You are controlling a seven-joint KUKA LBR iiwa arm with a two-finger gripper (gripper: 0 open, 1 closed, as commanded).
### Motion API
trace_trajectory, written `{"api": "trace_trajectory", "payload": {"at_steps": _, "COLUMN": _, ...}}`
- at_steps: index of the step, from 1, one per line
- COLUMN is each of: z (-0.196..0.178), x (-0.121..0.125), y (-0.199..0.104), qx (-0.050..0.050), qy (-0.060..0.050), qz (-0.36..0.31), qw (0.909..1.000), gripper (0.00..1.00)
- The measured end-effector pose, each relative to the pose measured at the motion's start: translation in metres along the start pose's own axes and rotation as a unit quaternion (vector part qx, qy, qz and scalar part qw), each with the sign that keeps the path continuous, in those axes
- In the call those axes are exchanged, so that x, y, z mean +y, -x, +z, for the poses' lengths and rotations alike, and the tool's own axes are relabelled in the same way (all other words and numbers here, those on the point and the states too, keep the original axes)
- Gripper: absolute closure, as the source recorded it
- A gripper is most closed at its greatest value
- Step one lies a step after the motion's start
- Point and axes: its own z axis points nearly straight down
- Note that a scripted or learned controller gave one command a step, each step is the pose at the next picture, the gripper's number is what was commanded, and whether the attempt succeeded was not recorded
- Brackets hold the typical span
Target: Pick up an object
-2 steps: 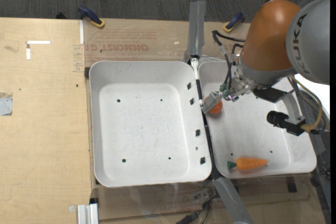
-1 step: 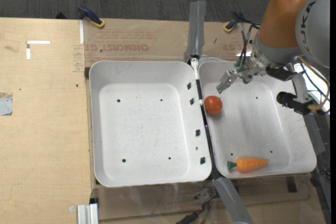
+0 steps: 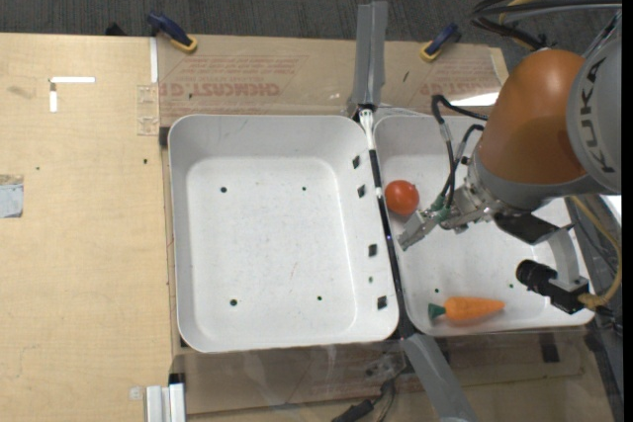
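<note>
**Camera view: hand poised by the tomato, wall close**

Camera view showed the hand point(image 3: 423, 223) low in the right bin point(image 3: 514, 321), fingers apart and gripping nothing, just beside a tomato point(image 3: 401, 197) lying near that bin's left wall. A carrot point(image 3: 468, 309) lay near the front edge, well apart. Closing from there could nudge the round tomato so it rolled off, or a finger could catch the wall, since little room remained between them.
</note>
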Motion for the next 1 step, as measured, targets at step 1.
{"api": "trace_trajectory", "payload": {"at_steps": 1, "z": -0.0001, "x": 0.0459, "y": 0.0762, "qx": -0.001, "qy": 0.0, "qz": -0.007, "qw": 1.0, "gripper": 0.0}}
